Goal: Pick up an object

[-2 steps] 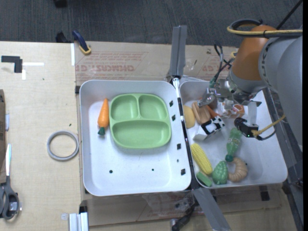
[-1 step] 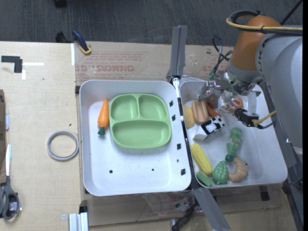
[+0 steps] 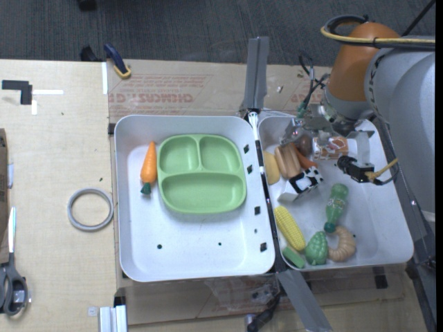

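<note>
Nearest you, along the front wall of the right bin, lie the corn cob, a bumpy green toy and a tan curled piece, the last two touching. Just behind them, a green bottle lies on its side with bare floor around it; that looks to you like the easiest target if a pick is still open. Further back, a black-and-white toy leans into a crowded cluster of brown and yellow pieces by the divider. The gripper hangs right over that cluster, at the bin's far end. Its jaws are buried in wrist hardware and cables; you cannot tell how wide they stand or whether anything sits between them. Judging the step as a descent onto the cluster: pick one piece, not a seam between two, and keep clear of the divider wall. Watch the loose cable trailing over the bin. Left bin: a carrot just beside a green divided plate, both untouched. Beyond, bare bench and a grey ring.
</note>
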You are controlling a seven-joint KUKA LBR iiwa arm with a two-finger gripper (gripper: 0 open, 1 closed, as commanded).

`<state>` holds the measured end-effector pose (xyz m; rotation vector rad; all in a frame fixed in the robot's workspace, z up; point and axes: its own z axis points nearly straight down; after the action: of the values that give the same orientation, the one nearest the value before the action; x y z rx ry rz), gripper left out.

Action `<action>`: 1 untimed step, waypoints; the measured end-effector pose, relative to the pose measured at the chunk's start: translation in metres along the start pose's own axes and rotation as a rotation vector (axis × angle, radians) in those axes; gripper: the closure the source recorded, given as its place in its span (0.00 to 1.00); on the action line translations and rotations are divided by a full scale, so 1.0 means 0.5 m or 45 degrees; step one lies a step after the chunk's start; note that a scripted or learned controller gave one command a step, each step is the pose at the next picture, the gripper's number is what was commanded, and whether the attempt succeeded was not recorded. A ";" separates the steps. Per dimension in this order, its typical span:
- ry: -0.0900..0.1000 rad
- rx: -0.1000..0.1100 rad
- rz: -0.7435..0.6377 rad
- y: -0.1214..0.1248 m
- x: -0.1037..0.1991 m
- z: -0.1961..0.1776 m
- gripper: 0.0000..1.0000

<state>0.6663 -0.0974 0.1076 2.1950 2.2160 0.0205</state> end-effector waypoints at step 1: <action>-0.001 -0.004 0.101 0.001 -0.012 0.000 0.00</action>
<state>0.6668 -0.1035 0.1077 2.2794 2.1254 0.0249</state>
